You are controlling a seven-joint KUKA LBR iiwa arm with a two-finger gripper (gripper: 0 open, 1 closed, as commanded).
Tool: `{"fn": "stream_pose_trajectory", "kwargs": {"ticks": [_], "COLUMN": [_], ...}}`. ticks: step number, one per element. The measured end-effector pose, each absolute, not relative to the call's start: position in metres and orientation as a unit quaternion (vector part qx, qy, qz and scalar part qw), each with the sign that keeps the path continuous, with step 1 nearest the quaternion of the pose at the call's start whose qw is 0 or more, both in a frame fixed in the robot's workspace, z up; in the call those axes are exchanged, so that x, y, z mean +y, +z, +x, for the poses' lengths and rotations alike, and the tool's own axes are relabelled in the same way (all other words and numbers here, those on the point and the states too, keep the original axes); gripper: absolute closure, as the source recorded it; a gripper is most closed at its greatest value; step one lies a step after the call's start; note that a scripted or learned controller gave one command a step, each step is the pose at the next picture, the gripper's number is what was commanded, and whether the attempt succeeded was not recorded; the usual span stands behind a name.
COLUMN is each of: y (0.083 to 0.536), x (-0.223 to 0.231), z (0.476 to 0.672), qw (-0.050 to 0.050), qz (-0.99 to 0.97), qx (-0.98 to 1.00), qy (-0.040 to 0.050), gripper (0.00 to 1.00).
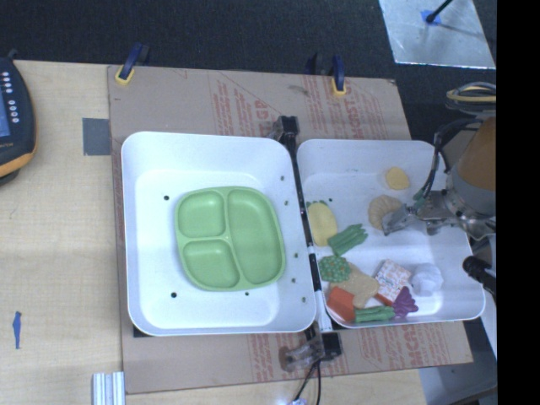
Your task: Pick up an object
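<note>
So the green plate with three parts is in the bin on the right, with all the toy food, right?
Not quite. The camera view shows the green plate lying in the left bin, by itself. The toy food, like the yellow piece and the green ones, is in the right bin, where the gripper reaches in.

Fixed overhead camera, slanted down on bins (211,146).

Premises: a robotics test lab. Evidence: cardboard sheet (253,99) clamped to the counter (59,260) by spring clips (130,64); two white bins (143,226) fixed side by side; handheld control pendant (10,116) at the counter's left edge; play-food props (371,289) (toy vegetables and the like), not real food.
</note>
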State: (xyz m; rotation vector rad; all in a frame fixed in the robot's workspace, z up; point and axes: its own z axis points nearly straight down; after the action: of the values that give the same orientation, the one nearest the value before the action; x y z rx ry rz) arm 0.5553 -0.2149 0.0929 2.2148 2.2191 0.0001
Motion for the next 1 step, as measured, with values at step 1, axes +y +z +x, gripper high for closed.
{"fn": "stream_pose_trajectory", "kwargs": {"ticks": [1], "y": [0.0932], "x": [-0.2071], "z": [0.6370], "qw": [0.003], "qz": [0.704], "qx": [0.710], "qy": [0.0014], "gripper": [0.00]}}
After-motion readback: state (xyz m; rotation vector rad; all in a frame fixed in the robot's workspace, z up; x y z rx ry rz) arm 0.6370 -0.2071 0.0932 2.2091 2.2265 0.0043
